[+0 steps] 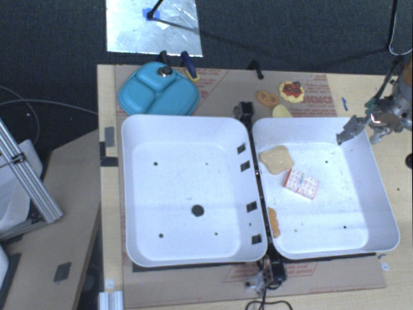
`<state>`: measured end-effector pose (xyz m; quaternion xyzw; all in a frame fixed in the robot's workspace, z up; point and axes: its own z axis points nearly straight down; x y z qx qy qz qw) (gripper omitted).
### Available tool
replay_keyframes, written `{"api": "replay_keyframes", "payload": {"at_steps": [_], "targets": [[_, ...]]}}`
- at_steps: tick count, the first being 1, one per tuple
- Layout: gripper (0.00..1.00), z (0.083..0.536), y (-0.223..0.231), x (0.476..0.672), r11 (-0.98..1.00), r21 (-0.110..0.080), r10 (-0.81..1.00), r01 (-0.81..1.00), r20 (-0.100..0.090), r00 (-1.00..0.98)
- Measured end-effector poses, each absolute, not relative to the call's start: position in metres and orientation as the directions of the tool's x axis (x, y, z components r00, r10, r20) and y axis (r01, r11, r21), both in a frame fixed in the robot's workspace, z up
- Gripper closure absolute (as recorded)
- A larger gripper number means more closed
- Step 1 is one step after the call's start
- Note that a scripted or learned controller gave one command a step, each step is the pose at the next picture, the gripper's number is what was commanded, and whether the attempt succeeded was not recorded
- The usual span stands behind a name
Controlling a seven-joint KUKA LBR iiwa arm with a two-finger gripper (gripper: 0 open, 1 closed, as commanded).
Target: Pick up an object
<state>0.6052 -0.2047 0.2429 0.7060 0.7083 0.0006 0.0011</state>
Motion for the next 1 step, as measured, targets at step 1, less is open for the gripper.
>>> {"api": "replay_keyframes", "payload": {"at_steps": [1], "targets": [[0.0,0.1253,-0.1673,0.6367,0.008,-0.002,1.0,1.0,0.002,-0.008]]}}
